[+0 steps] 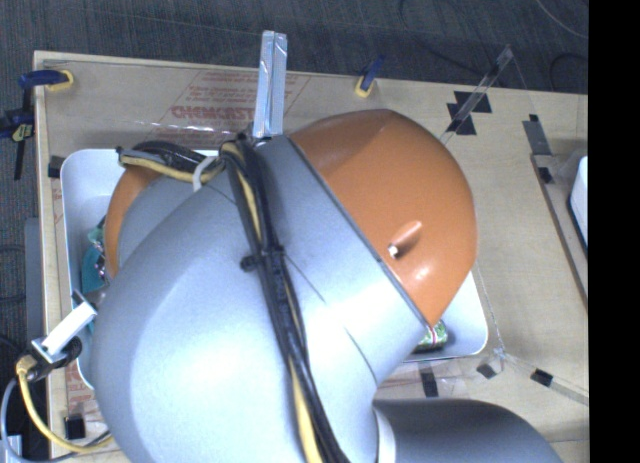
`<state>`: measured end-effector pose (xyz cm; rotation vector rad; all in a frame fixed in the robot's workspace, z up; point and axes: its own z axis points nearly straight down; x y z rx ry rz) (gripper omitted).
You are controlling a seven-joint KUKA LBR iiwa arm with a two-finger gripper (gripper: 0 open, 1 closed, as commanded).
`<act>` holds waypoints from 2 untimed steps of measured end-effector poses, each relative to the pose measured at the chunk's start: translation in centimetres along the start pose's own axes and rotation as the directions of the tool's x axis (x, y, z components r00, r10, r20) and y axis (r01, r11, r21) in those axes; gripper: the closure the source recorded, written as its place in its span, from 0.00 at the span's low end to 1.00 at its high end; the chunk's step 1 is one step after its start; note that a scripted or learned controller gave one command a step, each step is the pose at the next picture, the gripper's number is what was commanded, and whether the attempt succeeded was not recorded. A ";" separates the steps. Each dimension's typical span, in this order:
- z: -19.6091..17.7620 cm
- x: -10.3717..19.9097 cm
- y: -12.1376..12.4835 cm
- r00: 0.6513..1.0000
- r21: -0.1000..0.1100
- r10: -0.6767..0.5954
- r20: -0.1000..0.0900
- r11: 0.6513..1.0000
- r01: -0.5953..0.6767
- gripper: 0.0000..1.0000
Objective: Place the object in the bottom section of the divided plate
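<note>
My grey arm (230, 321) with its orange band (400, 211) spans most of the camera view and covers both white bins. The left bin's rim (75, 166) shows at the far left, and a corner of the right bin (470, 336) shows at the lower right. A small teal and green object (93, 256) peeks out inside the left bin by the arm's edge. A scrap of green and white (432, 335) shows under the orange band in the right bin. The divided plate is hidden beneath the arm.
The wooden bench (520, 211) lies bare to the right of the arm. Blue clamps (45, 79) sit at the bench's far left corner and another one (370, 76) on the far edge. A grey upright bar (270, 86) rises behind the arm. Cables (265, 251) run along the arm.
</note>
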<state>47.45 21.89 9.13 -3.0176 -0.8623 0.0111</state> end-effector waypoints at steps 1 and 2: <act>0.0 0.0 0.2 0.939 -0.002 0.343 -0.005 0.940 -0.343 1.00; -0.1 0.2 0.2 0.940 -0.003 0.342 -0.010 0.940 -0.342 0.00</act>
